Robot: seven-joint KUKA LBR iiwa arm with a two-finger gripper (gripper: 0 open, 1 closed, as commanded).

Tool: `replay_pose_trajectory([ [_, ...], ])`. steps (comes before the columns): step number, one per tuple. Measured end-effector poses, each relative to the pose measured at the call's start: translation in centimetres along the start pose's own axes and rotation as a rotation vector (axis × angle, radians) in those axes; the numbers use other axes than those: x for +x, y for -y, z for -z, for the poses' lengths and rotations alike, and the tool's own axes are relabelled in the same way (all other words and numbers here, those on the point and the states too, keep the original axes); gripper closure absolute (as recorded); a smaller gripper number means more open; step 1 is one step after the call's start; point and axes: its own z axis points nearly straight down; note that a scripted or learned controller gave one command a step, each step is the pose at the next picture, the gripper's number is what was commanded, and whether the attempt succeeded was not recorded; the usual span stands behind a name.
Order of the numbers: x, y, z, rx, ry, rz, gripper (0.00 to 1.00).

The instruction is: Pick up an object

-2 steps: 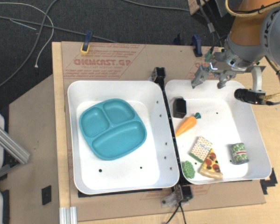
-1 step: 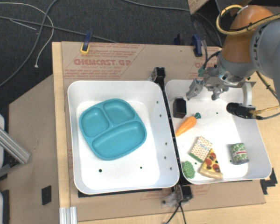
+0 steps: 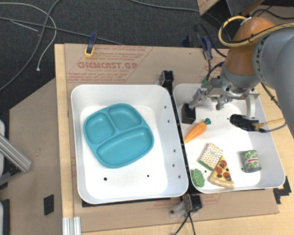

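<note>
Camera view shows my gripper hanging above the right bin, fingers spread and holding nothing. I judge it hovers for a pick; the carrot lies just below it.

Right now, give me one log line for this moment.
gripper: above right bin, nothing held | carrot: lying in bin | plate: left bin

Right white bin looks cramped from here: orange toy carrot, checkered cracker, pizza slice toy, green leafy piece and small green can crowd its lower half. I see open floor around the teal divided plate in the left bin.
</note>
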Motion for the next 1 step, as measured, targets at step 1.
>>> replay_pose_trajectory([
  [1, 0.03, -0.2, 1.43, -0.006, 0.0, 0.001, 1.0],
])
